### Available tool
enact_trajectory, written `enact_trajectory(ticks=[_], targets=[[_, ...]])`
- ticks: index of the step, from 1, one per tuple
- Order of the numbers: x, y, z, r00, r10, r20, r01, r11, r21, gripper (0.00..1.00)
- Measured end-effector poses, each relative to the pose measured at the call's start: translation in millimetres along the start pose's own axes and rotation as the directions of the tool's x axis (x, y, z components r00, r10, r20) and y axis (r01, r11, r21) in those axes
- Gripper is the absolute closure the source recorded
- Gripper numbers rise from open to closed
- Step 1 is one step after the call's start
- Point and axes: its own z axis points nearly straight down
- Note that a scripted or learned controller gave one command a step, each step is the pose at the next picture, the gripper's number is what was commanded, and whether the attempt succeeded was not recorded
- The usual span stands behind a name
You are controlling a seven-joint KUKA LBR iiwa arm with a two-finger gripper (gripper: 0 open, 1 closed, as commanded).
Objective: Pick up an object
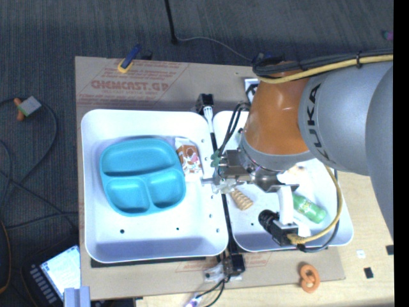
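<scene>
**Claw at the bin seam, tan ridged piece is the nearest pick**

Claw (222, 179) sits low where the two bins meet, tucked under the arm's (319, 120) wrist. Can't tell how far open it is or whether it has hold of anything; no object is seen in it.

Closest candidate is the tan ridged piece (241, 201). It's just beside the claw on the view's near-edge side, lying on the floor of the right-hand bin (246, 230), clear of the wall. My read is small, light, stiff, and ribbed enough not to be slippery. It tapers, so grip across the middle, not the ends. It may roll if nudged.

Further out on that side is a green object (309, 208), well apart from the claw and partly covered. It looks glossy, so likely slick. Can't tell what it is.

On the claw's other side, in the left-hand bin (153, 235), a printed packet (188, 158) lies near, up against a blue compartment tray (140, 173). The packet is flat and thin, hard to pinch off the floor. The tray is wide and rigid, so rim only.

Hidden: the arm covers most of the right-hand bin's far half, contents unknown. The packet print is unreadable. An orange ring (308, 276) lies on the surface (370, 235) outside the bins.
</scene>
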Motion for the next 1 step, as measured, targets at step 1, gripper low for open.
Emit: enact_trajectory(ticks=[1], targets=[[-15.1, -0.3, 50.7, 1.000, 0.002, 0.000, -0.002, 1.000, 0.001, 1.00]])
